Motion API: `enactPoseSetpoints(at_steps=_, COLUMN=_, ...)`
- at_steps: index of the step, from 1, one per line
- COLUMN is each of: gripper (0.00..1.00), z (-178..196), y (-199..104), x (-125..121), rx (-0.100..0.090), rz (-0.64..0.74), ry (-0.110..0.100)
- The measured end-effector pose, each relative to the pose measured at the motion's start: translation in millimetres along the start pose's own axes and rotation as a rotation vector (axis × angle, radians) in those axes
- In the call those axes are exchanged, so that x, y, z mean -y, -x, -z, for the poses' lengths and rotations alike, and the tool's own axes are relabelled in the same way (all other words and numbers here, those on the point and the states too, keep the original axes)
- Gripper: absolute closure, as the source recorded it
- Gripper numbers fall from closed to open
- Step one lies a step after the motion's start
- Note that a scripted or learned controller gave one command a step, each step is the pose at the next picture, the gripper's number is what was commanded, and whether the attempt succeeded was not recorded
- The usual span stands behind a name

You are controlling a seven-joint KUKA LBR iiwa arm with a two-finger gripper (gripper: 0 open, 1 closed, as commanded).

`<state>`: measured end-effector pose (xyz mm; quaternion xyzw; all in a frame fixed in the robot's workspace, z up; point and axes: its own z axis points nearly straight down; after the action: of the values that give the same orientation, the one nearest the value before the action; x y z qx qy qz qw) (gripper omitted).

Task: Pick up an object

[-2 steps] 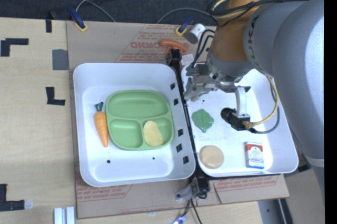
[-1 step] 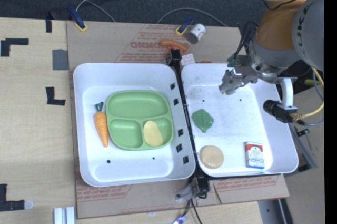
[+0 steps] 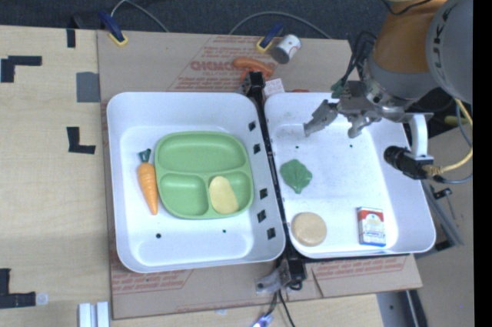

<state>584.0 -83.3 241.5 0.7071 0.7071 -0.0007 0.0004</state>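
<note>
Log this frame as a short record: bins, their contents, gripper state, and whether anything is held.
left bin: green tray holding a yellow piece; carrot beside the tray
right bin: green lump, tan disc, small red and white box
gripper: open, over the right bin's far end
held: nothing between the fingers
</note>
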Motion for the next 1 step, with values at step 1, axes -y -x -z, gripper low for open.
enactPoseSetpoints(at_steps=1, gripper=0.00, z=-155.1, y=19.5, x=-8.6, rx=-0.002, rz=0.002, ry=0.003)
